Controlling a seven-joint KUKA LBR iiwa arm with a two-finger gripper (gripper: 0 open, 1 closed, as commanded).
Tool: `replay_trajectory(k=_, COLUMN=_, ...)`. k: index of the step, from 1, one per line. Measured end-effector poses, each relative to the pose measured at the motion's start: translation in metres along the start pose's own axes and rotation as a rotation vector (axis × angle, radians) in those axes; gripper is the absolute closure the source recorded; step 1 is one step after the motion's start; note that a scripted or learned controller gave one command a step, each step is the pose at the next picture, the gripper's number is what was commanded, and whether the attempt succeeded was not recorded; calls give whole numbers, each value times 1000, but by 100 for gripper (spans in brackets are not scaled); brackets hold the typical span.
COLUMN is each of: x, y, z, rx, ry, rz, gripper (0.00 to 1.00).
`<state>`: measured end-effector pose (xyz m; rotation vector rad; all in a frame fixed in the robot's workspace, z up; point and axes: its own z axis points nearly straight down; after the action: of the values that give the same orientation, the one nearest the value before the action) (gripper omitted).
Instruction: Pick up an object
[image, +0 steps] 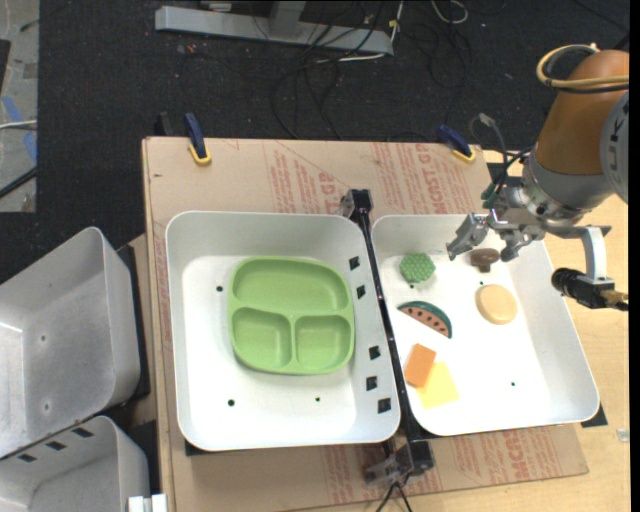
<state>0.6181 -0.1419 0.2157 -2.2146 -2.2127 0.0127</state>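
While a green tray (292, 314) fills the left bin (190, 330), the gripper (490, 240) hangs at upper right, jaws spread, above a brown object (484, 259).

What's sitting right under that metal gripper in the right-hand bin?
Below the gripper lies a small brown object, partly covered by it, so its full shape is hidden. A green round piece and a beige round piece lie nearby on the bin floor.
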Motion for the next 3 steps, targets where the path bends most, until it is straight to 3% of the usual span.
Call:
replay_trajectory(k=1, x=0, y=3, z=-8, rx=-14, ry=-2, rz=-2, gripper=0)
replay_trajectory(k=3, x=3, y=-1, z=99, rx=-8, ry=-1, rz=0, gripper=0)
